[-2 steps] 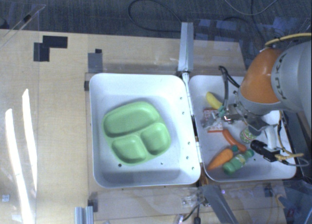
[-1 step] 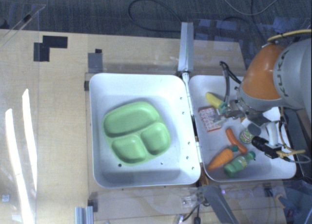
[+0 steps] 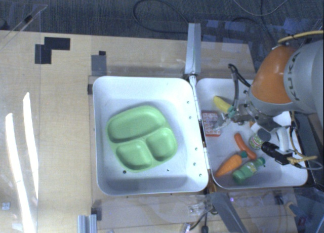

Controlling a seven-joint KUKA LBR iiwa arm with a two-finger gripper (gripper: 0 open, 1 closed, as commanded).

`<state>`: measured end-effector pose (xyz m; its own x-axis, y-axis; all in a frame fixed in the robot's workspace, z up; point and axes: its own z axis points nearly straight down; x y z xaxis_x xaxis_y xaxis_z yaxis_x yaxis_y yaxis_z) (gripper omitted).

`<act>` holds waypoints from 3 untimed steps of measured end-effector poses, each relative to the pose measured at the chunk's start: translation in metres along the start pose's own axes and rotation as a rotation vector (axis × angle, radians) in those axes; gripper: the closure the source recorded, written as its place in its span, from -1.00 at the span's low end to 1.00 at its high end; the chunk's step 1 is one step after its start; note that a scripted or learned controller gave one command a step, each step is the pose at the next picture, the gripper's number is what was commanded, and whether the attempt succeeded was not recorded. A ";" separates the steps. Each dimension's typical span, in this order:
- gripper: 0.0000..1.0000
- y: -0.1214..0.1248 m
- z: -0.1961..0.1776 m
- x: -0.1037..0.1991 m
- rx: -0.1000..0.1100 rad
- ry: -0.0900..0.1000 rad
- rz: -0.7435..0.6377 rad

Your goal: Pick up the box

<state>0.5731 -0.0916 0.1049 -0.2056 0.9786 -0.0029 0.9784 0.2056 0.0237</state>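
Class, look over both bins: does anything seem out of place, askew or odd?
Nothing looks spilled or damaged. The green divided tray lies askew in the left bin. In the right bin, the small box sits against the left wall, beside the carrot and bottle.

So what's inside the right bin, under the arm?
In the right bin: a box by the left wall, a banana, two carrots, a green bottle. The arm covers the bin's upper right part.

Robotics lab, KUKA arm (image 3: 296,75), wood bench (image 3: 50,125) w/ bins, loose cables (image 3: 162,16)
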 end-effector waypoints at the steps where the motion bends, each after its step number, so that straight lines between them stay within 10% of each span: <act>1: -1.00 0.001 0.013 0.003 0.002 -0.001 -0.106; 3: -1.00 0.023 0.014 -0.005 0.006 -0.004 -0.196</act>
<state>0.5964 -0.0915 0.0915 -0.3922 0.9198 -0.0108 0.9197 0.3924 0.0161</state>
